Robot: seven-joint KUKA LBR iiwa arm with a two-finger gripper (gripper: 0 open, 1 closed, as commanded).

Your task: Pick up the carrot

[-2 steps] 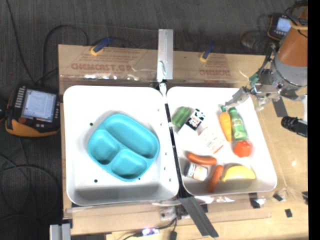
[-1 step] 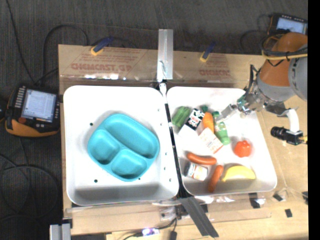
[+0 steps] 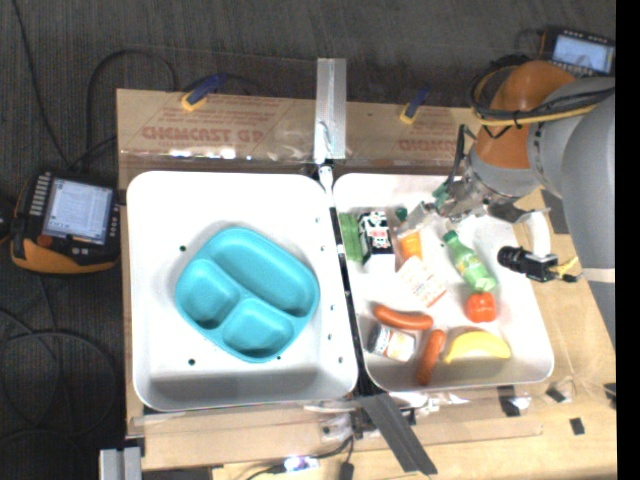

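Observation:
The carrot [image 3: 430, 356] is a slim orange-red piece lying near the front edge of the right bin [image 3: 535, 363], between a small can [image 3: 392, 343] and a yellow wedge [image 3: 478, 346]. My gripper [image 3: 447, 200] hangs at the far right corner of that bin, below the orange wrist band. It is well behind the carrot and apart from it, close above a green bottle [image 3: 463, 259] and an orange carton [image 3: 408, 246]. Nothing shows between its fingertips.
A similar red sausage [image 3: 403, 318] lies just left of the carrot. A tomato [image 3: 480, 307], a white packet [image 3: 422, 283], a black-and-white box [image 3: 376, 230] and a green piece [image 3: 350, 236] crowd the right bin. The left bin holds a teal divided plate [image 3: 248, 292].

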